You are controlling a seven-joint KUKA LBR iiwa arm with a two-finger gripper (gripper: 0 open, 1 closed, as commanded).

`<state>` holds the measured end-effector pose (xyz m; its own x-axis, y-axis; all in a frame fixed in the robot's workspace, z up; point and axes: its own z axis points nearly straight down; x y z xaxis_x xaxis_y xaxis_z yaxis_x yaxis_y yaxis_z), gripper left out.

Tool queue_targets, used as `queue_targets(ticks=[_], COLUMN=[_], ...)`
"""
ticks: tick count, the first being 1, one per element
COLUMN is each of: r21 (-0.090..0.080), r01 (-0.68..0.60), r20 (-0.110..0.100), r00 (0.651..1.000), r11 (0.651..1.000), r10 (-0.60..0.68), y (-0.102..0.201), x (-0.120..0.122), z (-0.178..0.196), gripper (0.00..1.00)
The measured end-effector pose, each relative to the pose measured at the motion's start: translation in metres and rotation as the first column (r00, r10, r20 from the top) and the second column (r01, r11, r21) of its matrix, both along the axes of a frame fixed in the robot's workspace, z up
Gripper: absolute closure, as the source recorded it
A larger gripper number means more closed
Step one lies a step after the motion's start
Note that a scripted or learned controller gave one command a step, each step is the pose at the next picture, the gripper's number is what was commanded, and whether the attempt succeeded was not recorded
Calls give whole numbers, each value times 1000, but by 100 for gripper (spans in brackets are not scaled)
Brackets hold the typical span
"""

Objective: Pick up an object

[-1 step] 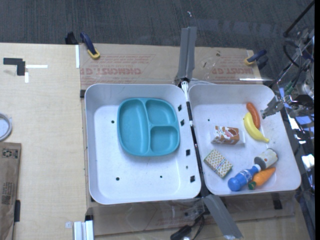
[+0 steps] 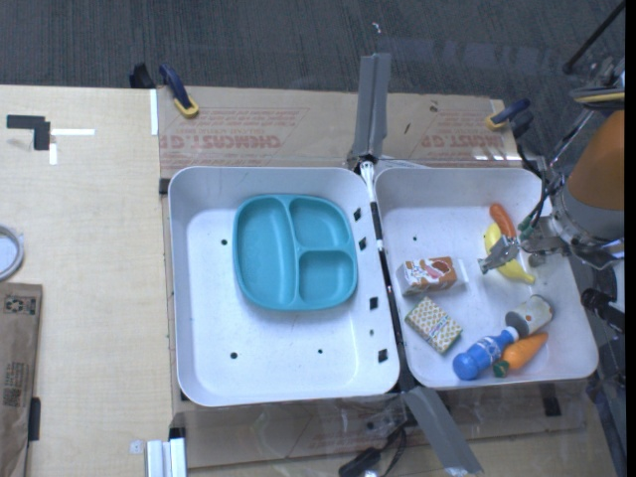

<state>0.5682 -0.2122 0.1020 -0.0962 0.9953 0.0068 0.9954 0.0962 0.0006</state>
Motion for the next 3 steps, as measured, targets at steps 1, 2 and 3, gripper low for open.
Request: queue_targets(ticks=[1, 2, 3], r21=[6, -2, -9], r01=[126, 124, 124], r20=[-10, -2, 1], r00=[992, 992, 992], r11=[992, 992, 992], r10=[-126, -124, -124], y=[-1, -4, 31], x=[12, 13, 42], z=[0, 11, 126], gripper=[0, 100, 100])
